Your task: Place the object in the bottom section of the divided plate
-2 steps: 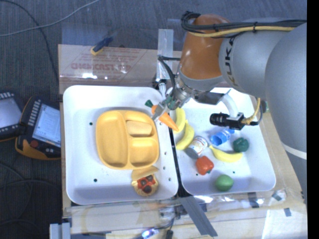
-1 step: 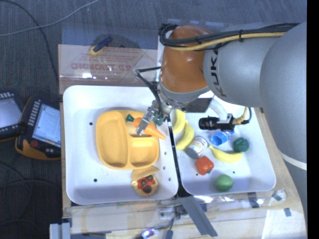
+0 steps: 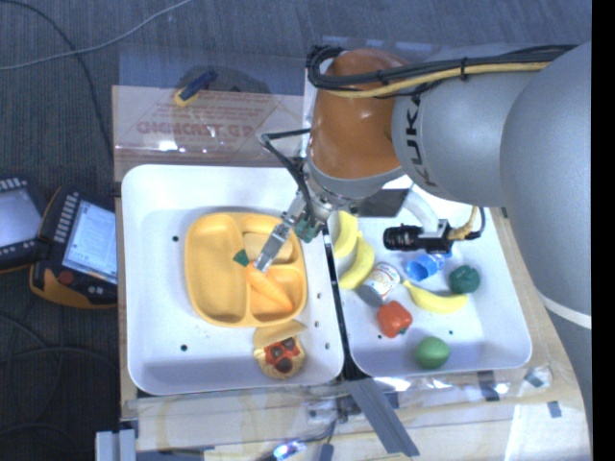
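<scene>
Orange carrot (image 3: 269,287) — tapered, smooth plastic — is seen lying in the lower right compartment of the yellow divided plate (image 3: 213,277), just below the gripper (image 3: 259,254). Whether the carrot is gripped cannot be told. The plate sits in the left bin (image 3: 154,344); bananas (image 3: 354,250) and a green lime (image 3: 433,351) lie in the right bin (image 3: 500,344).

The yellow divided plastic plate (image 3: 226,267) has its wide left section bare; an orange carrot-shaped piece (image 3: 271,289) fills the lower right one. A small round yellow toy (image 3: 280,353) (just below the plate) crowds the white left bin's (image 3: 154,353) front strip.
</scene>
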Motion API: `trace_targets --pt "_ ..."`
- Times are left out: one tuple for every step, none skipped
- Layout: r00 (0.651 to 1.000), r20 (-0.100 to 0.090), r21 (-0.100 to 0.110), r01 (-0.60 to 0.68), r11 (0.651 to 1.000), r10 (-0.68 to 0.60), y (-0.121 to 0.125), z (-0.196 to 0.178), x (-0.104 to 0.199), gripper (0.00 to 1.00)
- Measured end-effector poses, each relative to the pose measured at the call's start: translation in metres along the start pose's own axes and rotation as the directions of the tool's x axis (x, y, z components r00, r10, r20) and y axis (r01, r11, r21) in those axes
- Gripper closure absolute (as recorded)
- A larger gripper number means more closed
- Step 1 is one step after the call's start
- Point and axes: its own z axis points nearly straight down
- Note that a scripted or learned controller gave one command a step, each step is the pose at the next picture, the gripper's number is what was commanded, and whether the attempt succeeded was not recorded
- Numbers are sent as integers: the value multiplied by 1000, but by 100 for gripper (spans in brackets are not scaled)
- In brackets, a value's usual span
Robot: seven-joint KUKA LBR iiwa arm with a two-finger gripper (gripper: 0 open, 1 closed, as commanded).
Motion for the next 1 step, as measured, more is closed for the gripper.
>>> trace_targets --pt "996 5 -6 84 996 -84 2 83 38 0"
